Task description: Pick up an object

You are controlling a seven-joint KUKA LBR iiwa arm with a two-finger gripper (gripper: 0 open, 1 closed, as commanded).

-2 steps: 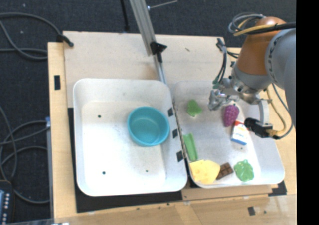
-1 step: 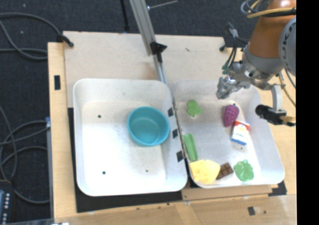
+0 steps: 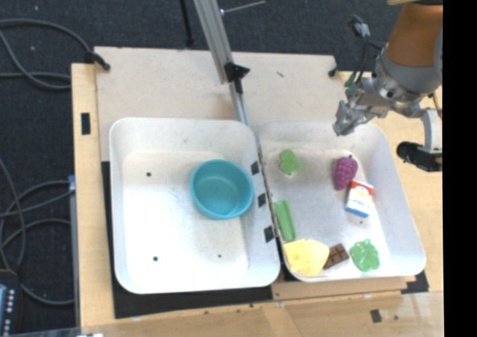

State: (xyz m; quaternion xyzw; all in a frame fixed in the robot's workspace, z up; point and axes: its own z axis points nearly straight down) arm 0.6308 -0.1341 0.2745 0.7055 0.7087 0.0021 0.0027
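My gripper (image 3: 344,124) hangs above the back edge of the right bin (image 3: 395,179), with nothing visible between its fingers. Below it in that bin lie a purple bunch of grapes (image 3: 344,171), a small white carton with red and blue print (image 3: 360,199), a green broccoli-like piece (image 3: 290,162), a long green vegetable (image 3: 284,219), a yellow wedge (image 3: 305,256), a brown chocolate piece (image 3: 337,255) and a green leafy piece (image 3: 364,254). The grapes are the nearest thing, a little toward the front of the gripper.
The left bin (image 3: 149,253) holds a blue bowl (image 3: 221,189). A slanted metal pole (image 3: 216,37) rises from the back of the bench between the bins. Cables lie on the dark floor at the left.
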